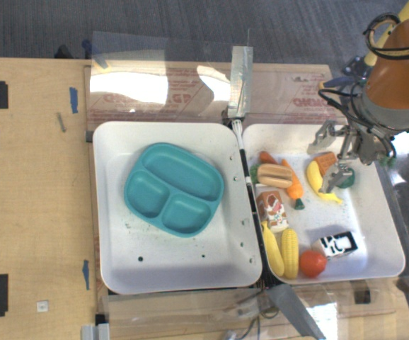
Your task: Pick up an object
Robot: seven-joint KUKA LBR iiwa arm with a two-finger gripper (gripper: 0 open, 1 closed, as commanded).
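Light-brown board formed the bench (27, 190); beyond its far edge, grey carpeted floor (190, 13). Noted black angle marks and short strips of blue tape (73, 99) on the bench's left part. Found two shallow white bins side by side, rims touching along the middle, with a clear plastic sheet (162, 91) standing behind their far edges.

Left bin (105, 190): held one teal divided plate (173, 188), smooth, rounded, three compartments, lying near the centre with bare white floor all round it, widest toward the near edge.

Right bin (392, 246): crowded along its left edge. Recorded there a hot dog (275, 174) and carrot (294, 188) toward the far left corner, a printed carton (272, 210) at mid-edge, and a corn cob (289, 250) and red tomato (312, 263) at the near edge. Saw a black-and-white box (339, 244) lying apart toward the near right. Left open floor along the right edge.

Located the gripper (339, 170) low over the far right part of the right bin, just beside a curved yellow banana (316, 179) and an orange-brown piece (325, 161). Could not determine gripper state, nor any grasp.
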